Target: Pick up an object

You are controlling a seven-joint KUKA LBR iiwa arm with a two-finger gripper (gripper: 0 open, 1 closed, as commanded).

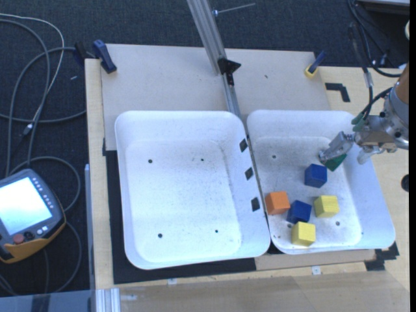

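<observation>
Camera view showed the arm reaching in from three o'clock, its gripper (335, 151) low over the right bin (377, 200) near that bin's two o'clock corner. A small green piece (336, 164) sat at the fingertips; whether it was pinched or merely lay beside them could not be told, nor could the hand's state.

By my reading, nothing was yet clearly lifted, so the grasp and the raise were both left to do.

The nearest candidate, a blue cube (316, 175), lay just beside the gripper at its seven o'clock, apart from it. Further toward six o'clock clustered an orange cube (277, 202), a second blue cube (299, 210) and two yellow cubes (326, 205) (303, 233). The left bin (130, 125) lay at nine o'clock.
</observation>
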